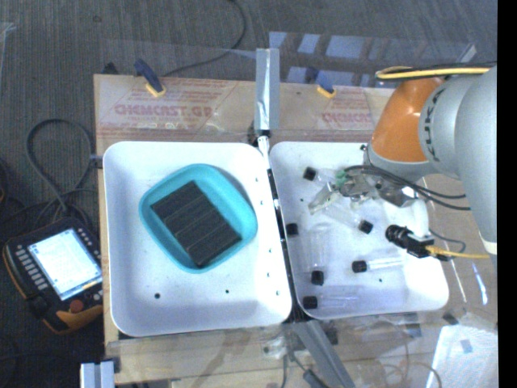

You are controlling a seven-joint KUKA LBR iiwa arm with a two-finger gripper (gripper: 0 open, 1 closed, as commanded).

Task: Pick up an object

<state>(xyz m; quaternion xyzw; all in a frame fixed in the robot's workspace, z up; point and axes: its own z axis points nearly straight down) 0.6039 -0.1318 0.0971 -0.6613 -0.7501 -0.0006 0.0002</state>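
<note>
Teal bowl (199, 217) w/ dark ribbed slab (196, 223) inside, left bin (129, 297).

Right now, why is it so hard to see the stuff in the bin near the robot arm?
In the camera view, the right bin looks bright and washed out, so the clear plastic pieces melt into the white, while the small black pieces stand out. The gripper looks a bit soft and blurry. The blue tray in the left bin shows up sharper.

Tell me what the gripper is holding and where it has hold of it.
Cannot be told: the gripper hangs over the right bin among small black pieces, with nothing seen between its fingers.
</note>
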